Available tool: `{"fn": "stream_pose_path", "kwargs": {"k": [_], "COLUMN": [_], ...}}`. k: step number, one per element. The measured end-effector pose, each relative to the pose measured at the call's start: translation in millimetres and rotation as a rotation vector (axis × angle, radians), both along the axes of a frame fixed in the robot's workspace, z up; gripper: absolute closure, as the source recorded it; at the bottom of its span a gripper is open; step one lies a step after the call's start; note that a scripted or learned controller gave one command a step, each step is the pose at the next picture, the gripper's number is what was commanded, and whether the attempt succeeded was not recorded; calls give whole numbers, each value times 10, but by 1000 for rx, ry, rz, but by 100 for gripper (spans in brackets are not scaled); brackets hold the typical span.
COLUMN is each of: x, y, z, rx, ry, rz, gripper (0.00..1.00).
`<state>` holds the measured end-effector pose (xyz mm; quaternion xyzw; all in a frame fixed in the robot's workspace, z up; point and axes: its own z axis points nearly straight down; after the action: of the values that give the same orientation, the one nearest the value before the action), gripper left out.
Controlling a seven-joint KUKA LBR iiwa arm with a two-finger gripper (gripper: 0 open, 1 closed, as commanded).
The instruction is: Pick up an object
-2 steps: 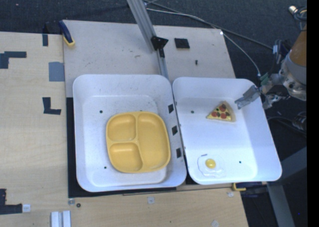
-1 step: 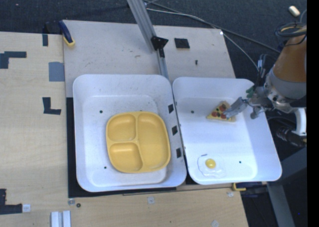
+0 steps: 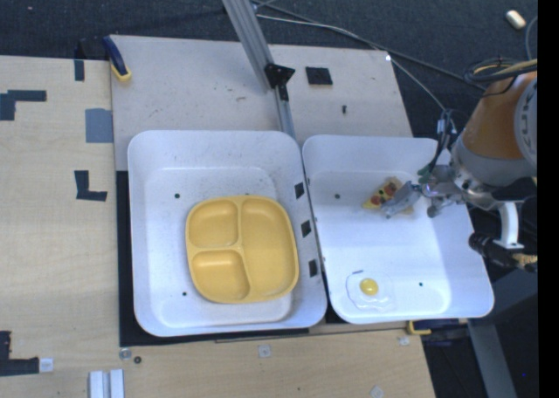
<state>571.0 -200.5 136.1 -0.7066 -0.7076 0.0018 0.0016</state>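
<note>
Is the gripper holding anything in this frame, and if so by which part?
Cannot be told. The gripper sits right beside the small red-and-yellow toy in the right white bin, but no grasp shows.

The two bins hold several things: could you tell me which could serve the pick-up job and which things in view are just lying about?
Candidates for the pick:
- small red and yellow object, right bin, next to the gripper
- fried egg toy, same bin, near its front
- yellow divided plate, left bin

Just lying about:
- blue and yellow clamp
- cables
</note>
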Motion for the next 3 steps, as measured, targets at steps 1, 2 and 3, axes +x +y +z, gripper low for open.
{"fn": "stream_pose_path", "kwargs": {"k": [1, 2, 3], "x": [11, 21, -14], "y": [-2, -4, 2], "z": [-497, -372, 251], "rx": [-2, -4, -1], "ry": [-7, -10, -9], "rz": [-1, 1, 0], "gripper": [0, 100, 100]}}
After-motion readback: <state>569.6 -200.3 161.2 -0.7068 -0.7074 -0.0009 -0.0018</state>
